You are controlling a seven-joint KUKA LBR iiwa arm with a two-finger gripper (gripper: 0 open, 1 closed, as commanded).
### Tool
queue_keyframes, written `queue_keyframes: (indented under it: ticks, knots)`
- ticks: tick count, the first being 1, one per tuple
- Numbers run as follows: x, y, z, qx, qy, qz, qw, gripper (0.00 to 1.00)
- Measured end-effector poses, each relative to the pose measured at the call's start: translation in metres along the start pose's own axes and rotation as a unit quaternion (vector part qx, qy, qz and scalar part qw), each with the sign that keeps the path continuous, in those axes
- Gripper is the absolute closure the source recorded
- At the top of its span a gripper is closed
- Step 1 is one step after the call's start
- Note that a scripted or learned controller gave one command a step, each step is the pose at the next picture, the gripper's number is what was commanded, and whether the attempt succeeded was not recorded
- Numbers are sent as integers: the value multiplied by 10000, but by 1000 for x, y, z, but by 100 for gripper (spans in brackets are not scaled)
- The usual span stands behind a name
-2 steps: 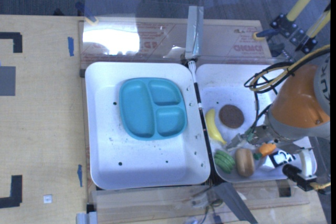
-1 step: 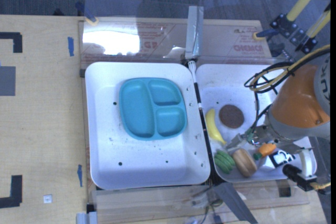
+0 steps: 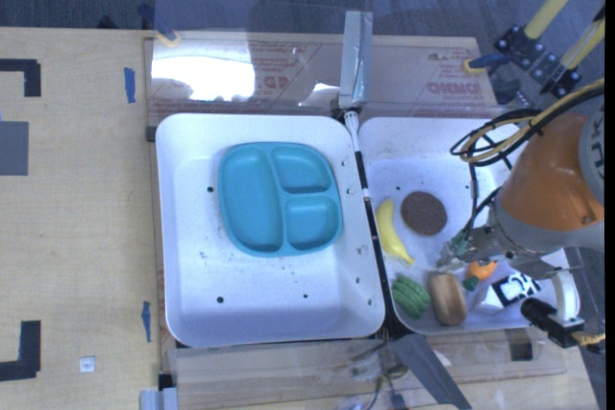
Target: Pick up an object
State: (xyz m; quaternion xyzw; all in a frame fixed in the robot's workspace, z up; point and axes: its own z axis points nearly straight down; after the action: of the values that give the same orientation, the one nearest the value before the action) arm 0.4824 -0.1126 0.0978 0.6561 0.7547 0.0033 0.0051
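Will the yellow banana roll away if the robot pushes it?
Probably not far: the banana is curved and lies flat in the right bin, so it would likely slide or spin. It looks smooth, maybe slippery. It seems small, likely light.

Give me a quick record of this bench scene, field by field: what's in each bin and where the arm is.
left bin: blue divided plate
right bin: banana, brown round disc, green item, bread roll, small orange item
arm: over the right bin's right side
gripper: low, right of the disc, above the roll
grasp: nothing seen between the fingers
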Motion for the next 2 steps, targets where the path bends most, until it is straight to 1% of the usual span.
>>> queue_keyframes:
  ticks: [1,2]
  knots:
    - [65,67,-88,39,25,78,10000,100]
    - [36,14,-137,62,15,-119,9999,100]
